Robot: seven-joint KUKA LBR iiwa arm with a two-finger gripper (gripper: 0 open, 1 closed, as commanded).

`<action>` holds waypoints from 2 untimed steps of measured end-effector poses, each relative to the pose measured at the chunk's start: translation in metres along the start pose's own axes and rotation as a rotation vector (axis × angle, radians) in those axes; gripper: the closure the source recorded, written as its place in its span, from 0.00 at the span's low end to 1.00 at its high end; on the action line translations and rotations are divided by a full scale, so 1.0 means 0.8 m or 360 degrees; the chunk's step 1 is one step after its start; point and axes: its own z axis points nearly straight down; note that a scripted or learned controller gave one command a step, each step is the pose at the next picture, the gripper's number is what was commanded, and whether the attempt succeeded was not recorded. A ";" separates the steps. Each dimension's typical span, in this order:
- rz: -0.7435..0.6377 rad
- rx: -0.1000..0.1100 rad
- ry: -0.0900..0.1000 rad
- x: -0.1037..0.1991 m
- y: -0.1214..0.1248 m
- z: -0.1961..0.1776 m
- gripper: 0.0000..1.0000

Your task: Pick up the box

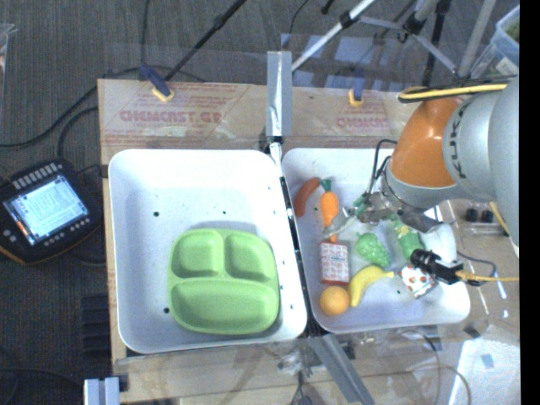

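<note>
The gripper (372,207) was seen low over the far part of the right bin (460,310), below the orange band (426,150) of the grey arm (498,142), which was extended in from the right. Whether the gripper was apart or together could not be told, as it was largely hidden by the wrist above it.

Just left of the gripper a carrot (329,207) was laid with its green top toward the far wall. Left of that again, a red sausage-shaped piece (305,194) was set close to the bin's left wall. Nearer than the gripper a green leafy piece (369,247) was found, and a second green piece (409,243) was seen to its right, partly covered by the robot.

The box (335,262) — small, red and white, lying flat with its long side running near to far — was placed left of the first green piece and nearer than the carrot, apart from the gripper. A banana (367,281) was laid just right of the box's near end. An orange (335,300) was placed just nearer than the box, close to the banana's near tip. A small white and red thing (413,282) was seen toward the bin's near right.

In the left bin (143,192) a green divided plate (225,281) was set in the near half. Further left, off the bench, a handheld control unit (42,209) was lying with its screen lit.
</note>
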 end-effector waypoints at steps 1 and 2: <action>0.0029 0.0016 0.0009 0.089 -0.042 -0.118 0.00; 0.0283 -0.0004 0.0001 0.055 -0.102 -0.001 0.00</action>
